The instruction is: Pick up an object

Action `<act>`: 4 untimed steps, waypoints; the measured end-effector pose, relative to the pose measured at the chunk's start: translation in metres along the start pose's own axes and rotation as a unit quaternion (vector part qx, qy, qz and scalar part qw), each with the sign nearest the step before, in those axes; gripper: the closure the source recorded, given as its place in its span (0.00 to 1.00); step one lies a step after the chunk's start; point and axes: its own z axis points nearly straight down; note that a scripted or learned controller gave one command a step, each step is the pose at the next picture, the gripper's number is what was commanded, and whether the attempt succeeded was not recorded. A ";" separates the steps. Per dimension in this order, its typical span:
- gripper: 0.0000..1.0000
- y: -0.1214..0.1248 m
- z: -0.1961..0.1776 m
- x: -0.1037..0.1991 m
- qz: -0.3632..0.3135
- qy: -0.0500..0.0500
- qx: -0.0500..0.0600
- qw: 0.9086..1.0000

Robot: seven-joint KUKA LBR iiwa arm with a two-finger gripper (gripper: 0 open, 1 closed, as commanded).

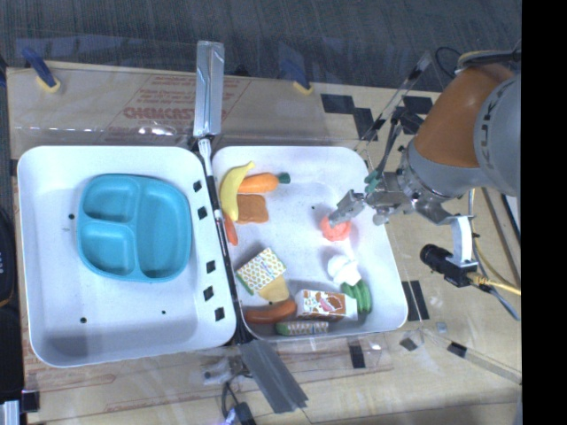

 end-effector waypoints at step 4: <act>1.00 0.111 0.107 0.096 -0.151 -0.002 0.001 0.989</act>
